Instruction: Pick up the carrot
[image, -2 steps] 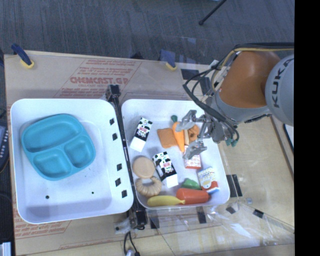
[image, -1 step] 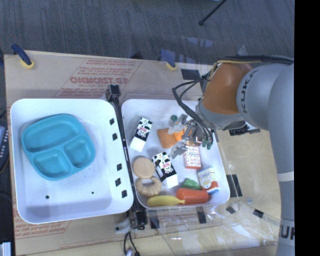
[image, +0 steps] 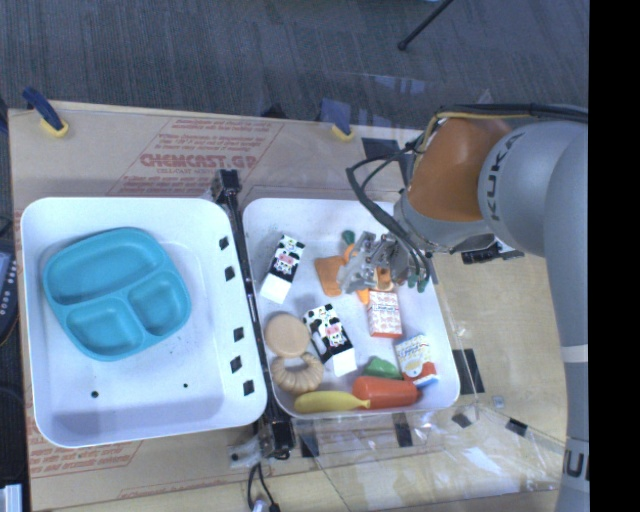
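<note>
A desk (image: 130, 150) covered in brown printed cardboard carries two shallow white bins side by side, seen from above at a slant. The left bin (image: 60, 400) holds a blue divided plate (image: 115, 290) in its upper half. Taking the right bin (image: 262, 215) as the landmark, its contents run as follows. Near its left wall lie a small cow-print milk carton (image: 282, 268), and below that a round tan cookie (image: 287, 334) touching a beige ring-shaped pretzel (image: 298, 374). Along the bin's bottom wall a yellow banana (image: 330, 402) lies just beside the carrot (image: 385, 391), an orange-red piece with a green top (image: 382, 368), resting in the bin's lower right part, well apart from the arm's tip. In the bin's middle sits a second cow-print carton (image: 329, 337). Toward the bin's upper middle is an orange wedge-shaped piece (image: 330, 274). The jaws (image: 372, 268) hang over the bin's upper right part, just beside that orange piece; whether they are apart or together cannot be told. Below them lies a small orange-and-white box (image: 384, 314), and in the bin's lower right corner a small white cup (image: 414, 356). The grey arm (image: 545, 200) with its orange band (image: 450, 170) reaches in past the bin's right wall
</note>
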